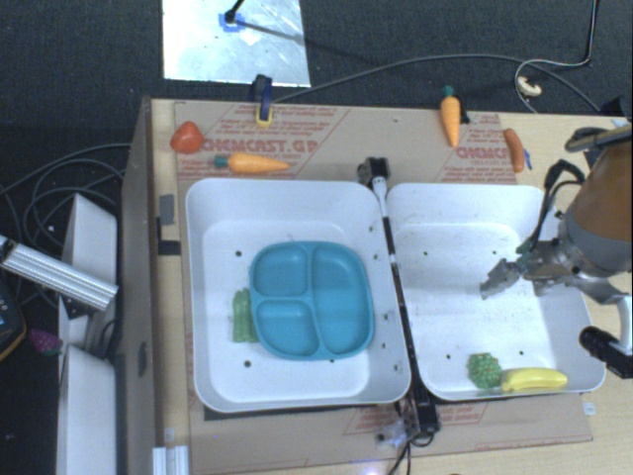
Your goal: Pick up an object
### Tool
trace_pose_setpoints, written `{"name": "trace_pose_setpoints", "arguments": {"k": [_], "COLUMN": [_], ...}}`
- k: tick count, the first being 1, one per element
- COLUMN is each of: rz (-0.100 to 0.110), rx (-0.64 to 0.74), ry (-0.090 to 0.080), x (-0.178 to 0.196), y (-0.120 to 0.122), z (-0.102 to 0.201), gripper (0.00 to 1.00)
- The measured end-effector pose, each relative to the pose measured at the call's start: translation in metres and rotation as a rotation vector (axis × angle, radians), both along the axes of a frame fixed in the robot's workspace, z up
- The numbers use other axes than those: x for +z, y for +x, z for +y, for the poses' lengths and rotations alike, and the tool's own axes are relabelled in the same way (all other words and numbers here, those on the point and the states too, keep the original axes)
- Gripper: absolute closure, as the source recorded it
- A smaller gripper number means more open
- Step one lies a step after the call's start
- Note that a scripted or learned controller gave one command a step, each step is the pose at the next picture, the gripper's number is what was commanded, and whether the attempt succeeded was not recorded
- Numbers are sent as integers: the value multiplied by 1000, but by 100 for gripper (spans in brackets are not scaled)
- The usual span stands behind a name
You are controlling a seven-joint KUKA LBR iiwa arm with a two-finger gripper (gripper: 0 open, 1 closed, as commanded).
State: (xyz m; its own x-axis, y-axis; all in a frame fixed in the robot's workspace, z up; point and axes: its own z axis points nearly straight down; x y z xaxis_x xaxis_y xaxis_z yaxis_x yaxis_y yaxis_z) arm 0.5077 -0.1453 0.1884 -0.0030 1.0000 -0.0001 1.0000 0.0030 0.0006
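In the right bin (445, 216), a green broccoli piece (484, 369) and a yellow banana (535, 379) lie side by side at the front edge. My gripper (502, 279) hovers over the right half of this bin, behind the two items and apart from them. It points left, and nothing shows in its grasp. The left bin (213, 364) holds a blue divided plate (312, 300) with a green vegetable piece (242, 317) against the plate's left side.
On the cardboard behind the bins lie a red tomato (186, 139), an orange carrot (257, 163), a second carrot (451, 119) and an orange-red piece (513, 148). A clamp (262, 100) sits at the back edge. A black divider (391, 265) runs between the bins.
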Motion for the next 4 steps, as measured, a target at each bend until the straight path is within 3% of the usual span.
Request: {"name": "trace_pose_setpoints", "arguments": {"k": [1,2,4], "rz": [-2,-4,-9], "rx": [-1,1,3], "ry": [-1,-1,-2], "x": [-104,-93,-72], "y": [65,66,68], "z": [-40,-40,-39], "gripper": [0,100,100]}}
